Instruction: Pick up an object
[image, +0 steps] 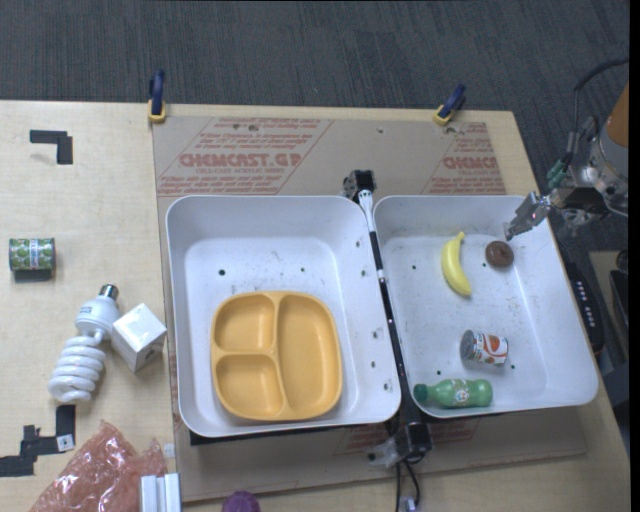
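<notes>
While my gripper (524, 217) sits at the upper right of the frame, over the far right corner of the right bin (570, 330), I can't tell its opening state from this view; the tool is small and seen at a slant. Nothing visible gripped in it.

Right bin contents:
- brown round object (499, 254), just below-left of my tool tip, near it; contact unclear
- banana (456, 264), left of the brown piece, lying roughly along the frame's vertical
- small can (485, 348), on its side, lower middle of the bin
- green bottle (455, 393), on its side along the bin's near edge

Left bin (190, 300) holds a yellow divided tray (277, 355), three compartments, lying flat at the lower centre.

Outside the bins, left side of the frame: green can (31, 255), spiral light bulb (82, 348) with a white cube (139, 335) just beside it, pink mesh bag (95, 470) at the lower left corner.
</notes>
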